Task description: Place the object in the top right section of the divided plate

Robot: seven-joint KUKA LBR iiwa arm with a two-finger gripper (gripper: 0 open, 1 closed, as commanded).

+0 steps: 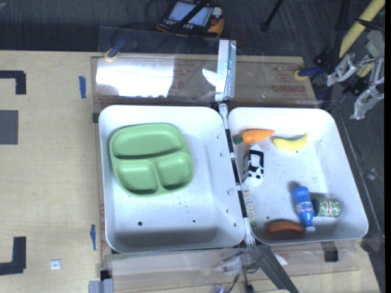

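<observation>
The gripper (360, 81) sits up at two o'clock, outside the bins; I cannot tell if it is open or shut. The carrot (256, 136) lies at three o'clock. Best to grab its middle, lift high, then go to the plate (146, 140) at nine o'clock.

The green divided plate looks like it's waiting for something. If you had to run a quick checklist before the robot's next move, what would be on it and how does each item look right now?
1. Green divided plate lies flat in the left bin: ok.
2. Plate sections free to receive an object: ok, all three look bare.
3. Objects to pick lie in the right bin: ok; carrot, banana, blue bottle, green can, sausage and black-and-white toy.
4. Objects spaced for picking: not ok for the bottle and can, which touch; carrot and banana lie apart.
5. Which object is meant: cannot tell.
6. Gripper over a bin: not ok, it sits beyond the right bin's far corner.
</observation>
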